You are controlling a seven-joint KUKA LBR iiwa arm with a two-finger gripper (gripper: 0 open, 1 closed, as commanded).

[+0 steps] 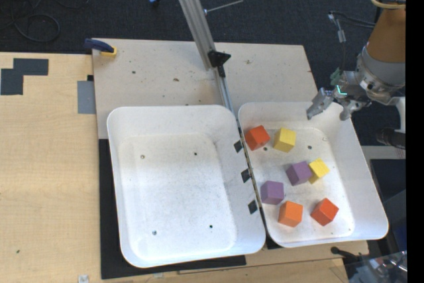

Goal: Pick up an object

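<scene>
Your gripper [329,105] hangs over the top edge of the right bin [371,209], jaws spread apart with nothing between them.

All seven blocks sit in that right bin; the left bin [132,136] has no blocks in it. Top row: an orange-red cube [257,137] and a yellow cube [285,140], near each other but apart. Middle: a purple cube [298,173] touching a smaller yellow block [318,169]. Lower: a purple cube [271,192], an orange cube [290,213] just below it and close, and a red-orange cube [324,211] standing apart.

Judging by look, these are small, light, rigid cubes, maybe foam or wood, matte faces, not slippery or fragile. You'd pinch across two opposite flat faces.

Best bet: the top yellow cube, nearest your gripper and clear on all sides. It sits rotated, so you'd turn the wrist to meet its faces squarely. Skip the purple-yellow touching pair: no room for a finger between them.
</scene>
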